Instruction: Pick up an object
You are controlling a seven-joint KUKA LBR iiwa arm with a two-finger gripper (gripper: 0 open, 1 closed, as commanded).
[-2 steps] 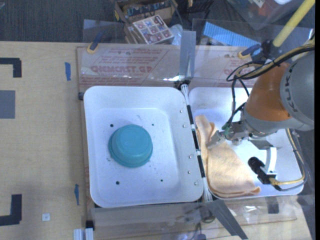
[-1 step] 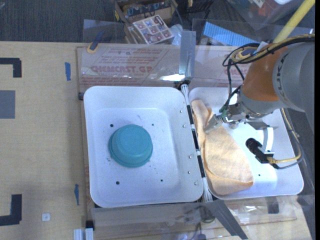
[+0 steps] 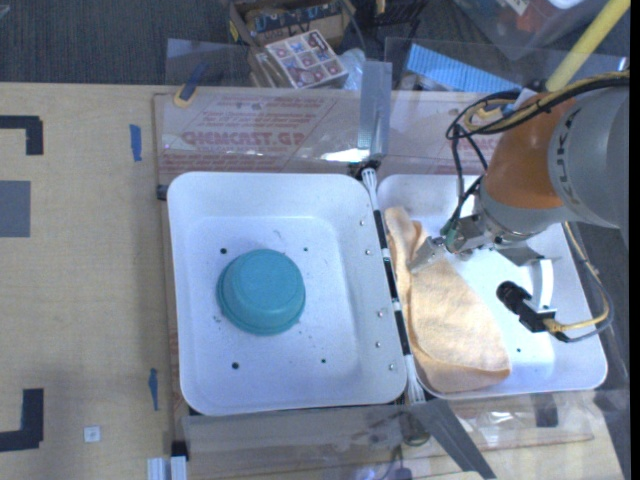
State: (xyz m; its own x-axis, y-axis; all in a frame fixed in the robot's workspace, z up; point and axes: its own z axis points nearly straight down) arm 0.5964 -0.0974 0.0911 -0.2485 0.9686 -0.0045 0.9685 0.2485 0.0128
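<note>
Cloth (image 3: 450, 318): peach-orange, lying crumpled along the left side of the right bin (image 3: 570, 368), near the front edge.
Gripper (image 3: 438, 247): down on the cloth's upper part, right by the divider between bins. Fingers look pretty narrow, tips at the fabric, but can't honestly tell if they've pinched any.
Bowl (image 3: 262, 290): teal, upside down, middle of the left bin (image 3: 200, 208).
Arm (image 3: 560, 168): comes in from the right.

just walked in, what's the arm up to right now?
The arm is reaching into the right bin, with its gripper down at the upper part of the orange cloth lying along that bin's left side. I can't tell whether it has hold of the cloth. A teal bowl sits upside down in the left bin, untouched.
</note>
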